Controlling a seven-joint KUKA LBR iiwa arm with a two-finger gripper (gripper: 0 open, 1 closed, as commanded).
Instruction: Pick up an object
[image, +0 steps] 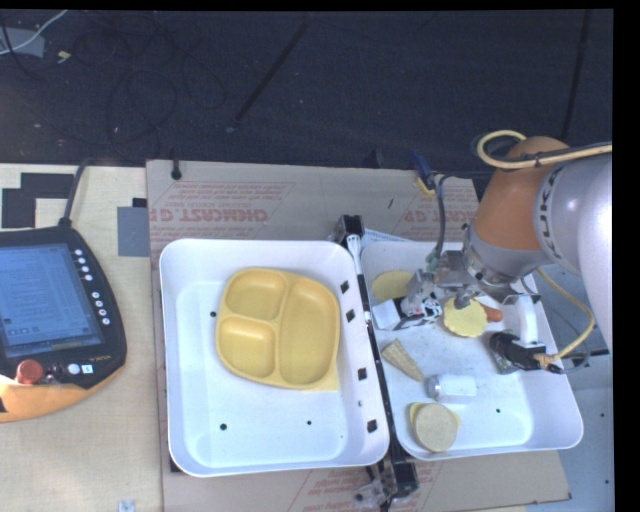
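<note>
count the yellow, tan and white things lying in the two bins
yellow: 3 (divided plate, flat piece, round disc)
tan: 2 (wedge, round slice)
white: 1 (small block)
total: 6

Red print on the cardboard sheet (262, 196) lies upside down, too blurred to read.

The bench (110, 430) bears cardboard (250, 195), a white bin (260, 425), its twin (525, 405), and seemingly a tablet (50, 300).
</note>
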